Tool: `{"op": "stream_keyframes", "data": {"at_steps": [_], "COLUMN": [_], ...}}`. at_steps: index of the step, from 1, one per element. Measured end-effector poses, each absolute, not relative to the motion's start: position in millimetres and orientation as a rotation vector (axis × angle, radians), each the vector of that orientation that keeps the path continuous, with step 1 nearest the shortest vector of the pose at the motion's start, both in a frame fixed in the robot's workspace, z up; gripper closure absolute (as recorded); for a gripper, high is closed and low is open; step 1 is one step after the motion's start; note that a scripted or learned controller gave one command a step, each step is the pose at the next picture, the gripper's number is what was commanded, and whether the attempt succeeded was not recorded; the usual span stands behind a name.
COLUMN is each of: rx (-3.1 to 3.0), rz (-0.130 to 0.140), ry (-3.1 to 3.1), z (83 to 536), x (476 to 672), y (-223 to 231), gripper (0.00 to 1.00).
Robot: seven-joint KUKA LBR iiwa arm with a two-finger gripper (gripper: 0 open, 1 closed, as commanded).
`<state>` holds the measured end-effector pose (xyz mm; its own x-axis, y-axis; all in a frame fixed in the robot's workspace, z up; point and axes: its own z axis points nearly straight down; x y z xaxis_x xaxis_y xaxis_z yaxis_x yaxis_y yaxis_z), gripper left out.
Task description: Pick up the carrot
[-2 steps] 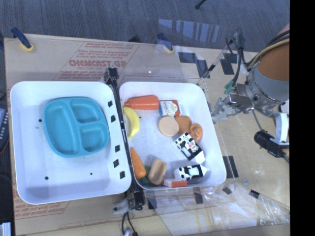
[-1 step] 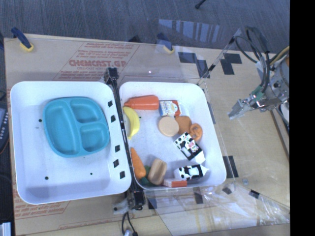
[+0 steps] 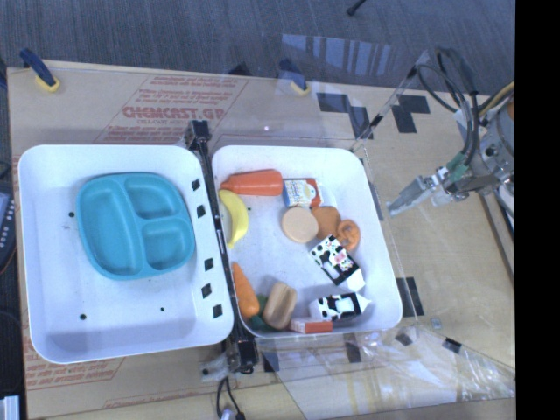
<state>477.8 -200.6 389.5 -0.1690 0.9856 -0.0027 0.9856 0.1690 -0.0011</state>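
Note:
The carrot (image 3: 245,290) is a small orange piece with a green end, lying along the left wall of the right bin (image 3: 374,201) near its front corner. A tan bread-like piece (image 3: 280,304) lies against its right side. My gripper (image 3: 395,204) hangs outside the right bin, just past its right wall and above the bench, pointing left and down. It is well to the right of the carrot, and nothing is seen in it. The grey arm (image 3: 490,160) reaches in from the right edge.
The right bin also holds a long orange-red piece (image 3: 252,182), a banana (image 3: 234,217), a tan disc (image 3: 300,225), two cow-print cartons (image 3: 332,259) and several small toys. The left bin (image 3: 44,234) holds a blue divided plate (image 3: 136,224). Cables (image 3: 455,77) hang at the upper right.

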Motion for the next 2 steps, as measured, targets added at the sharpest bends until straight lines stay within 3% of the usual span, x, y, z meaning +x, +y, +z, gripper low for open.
{"op": "stream_keyframes", "data": {"at_steps": [1, 2], "rx": [2.126, 2.072], "rz": [-0.006, -0.013], "ry": [2.326, 2.369], "z": [294, 232], "x": [477.2, 538.4], "y": [-140, -189], "gripper": [0.0, 0.0]}}
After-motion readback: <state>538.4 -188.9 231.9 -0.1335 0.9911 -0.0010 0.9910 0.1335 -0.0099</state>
